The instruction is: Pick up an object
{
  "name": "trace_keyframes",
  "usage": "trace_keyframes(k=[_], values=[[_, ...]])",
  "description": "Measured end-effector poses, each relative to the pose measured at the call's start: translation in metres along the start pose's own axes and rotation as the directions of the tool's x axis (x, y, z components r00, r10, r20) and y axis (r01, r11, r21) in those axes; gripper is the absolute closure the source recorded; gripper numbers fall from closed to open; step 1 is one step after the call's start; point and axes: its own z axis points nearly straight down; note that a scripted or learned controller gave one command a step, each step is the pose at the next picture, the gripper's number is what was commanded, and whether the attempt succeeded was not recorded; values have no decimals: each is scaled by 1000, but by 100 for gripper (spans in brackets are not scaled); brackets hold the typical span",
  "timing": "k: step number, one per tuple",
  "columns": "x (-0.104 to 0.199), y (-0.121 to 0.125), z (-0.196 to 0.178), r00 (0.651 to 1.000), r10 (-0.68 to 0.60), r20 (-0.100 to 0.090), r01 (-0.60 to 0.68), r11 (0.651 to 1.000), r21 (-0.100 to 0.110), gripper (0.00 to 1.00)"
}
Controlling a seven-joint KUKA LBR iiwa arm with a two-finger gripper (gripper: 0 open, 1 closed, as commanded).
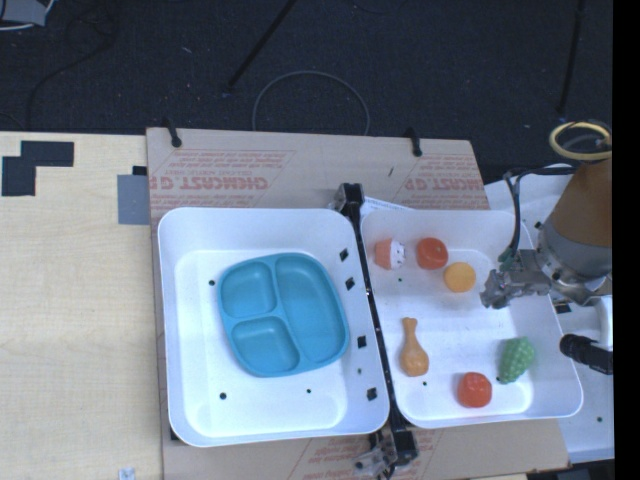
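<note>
Two shallow white bins side by side on a cardboard sheet; left bin holding a blue divided plate, three compartments, lying flat near the middle; right bin holding six small toy foods. Taking the blue divided plate as landmark: just past the divider to its right, an orange-and-white piece, level with the plate's top edge; further right, a red-orange round fruit; beyond that and a touch lower, a yellow-orange ball; right of the plate's lower edge, a tan drumstick, narrow end up, fat end down; further right and lower, a red tomato-like piece; furthest right, a green bumpy piece, looking like a bunch of grapes or broccoli, tilted.

Grey arm with orange band reaching in from the far side of the right bin; gripper hanging just right of the yellow-orange ball, close beside it but not around it; fingers too dark and small to read, so open or closed cannot be told; nothing visibly between them.
</note>
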Motion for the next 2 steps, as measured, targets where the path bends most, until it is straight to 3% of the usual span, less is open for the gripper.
trace_keyframes(k=[2], values=[[12, -2, -108, 1000, -7, 0, 7, 1000, -3, 100]])
